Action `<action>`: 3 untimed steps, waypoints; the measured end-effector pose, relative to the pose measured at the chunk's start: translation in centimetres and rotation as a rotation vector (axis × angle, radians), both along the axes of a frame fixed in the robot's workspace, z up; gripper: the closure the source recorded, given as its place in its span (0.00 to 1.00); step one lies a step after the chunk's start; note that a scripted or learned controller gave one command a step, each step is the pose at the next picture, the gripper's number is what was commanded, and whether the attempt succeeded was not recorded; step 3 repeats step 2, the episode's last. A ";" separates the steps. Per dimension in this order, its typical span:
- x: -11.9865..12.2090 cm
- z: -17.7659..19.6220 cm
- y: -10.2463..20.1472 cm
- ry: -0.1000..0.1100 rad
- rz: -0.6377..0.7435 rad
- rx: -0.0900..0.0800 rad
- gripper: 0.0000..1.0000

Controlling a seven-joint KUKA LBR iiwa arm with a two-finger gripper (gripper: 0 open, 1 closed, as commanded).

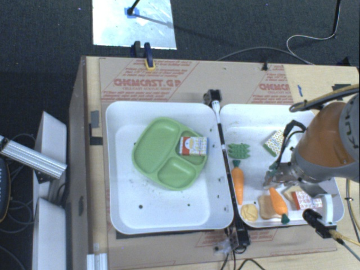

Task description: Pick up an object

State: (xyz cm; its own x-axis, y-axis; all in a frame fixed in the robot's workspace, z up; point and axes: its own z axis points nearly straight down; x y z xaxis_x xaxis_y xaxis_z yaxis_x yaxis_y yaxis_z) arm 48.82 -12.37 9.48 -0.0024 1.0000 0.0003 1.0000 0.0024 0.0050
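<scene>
Two shallow white bins sit side by side on the bench, their inner rims meeting along a dark centre divider. The left white bin (pixel 121 167) holds a light green plastic divided plate (pixel 160 151), set toward the far middle, with a small red-and-white printed carton (pixel 193 145) lying on the plate's right compartment. A wide stretch of bare floor lies on the near side of that bin, and narrower strips run along its left and far walls.

The right white bin (pixel 253 117) is more crowded. A long orange toy carrot with a green top (pixel 238 181) lies just beside the divider, its leafy end toward the far side. A small green-and-white patterned block (pixel 274 143) rests toward the far right. At the near edge sit a round pale yellow piece (pixel 249 211), a tan bread-like piece (pixel 266 206) and a second, shorter orange carrot-shaped piece (pixel 277 200), packed close together against the near rim. The far-left part of this bin offers open floor.

The grey arm with its orange band reaches in from the right, and the two-finger gripper (pixel 277 178) is low over the bin just beyond the shorter carrot; how its jaws stand cannot be told.
</scene>
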 end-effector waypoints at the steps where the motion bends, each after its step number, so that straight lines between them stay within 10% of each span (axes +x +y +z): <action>1: 5.6 9.0 6.3 0.001 0.002 0.000 1.00; 3: 8.7 14.1 8.8 0.002 0.003 0.000 1.00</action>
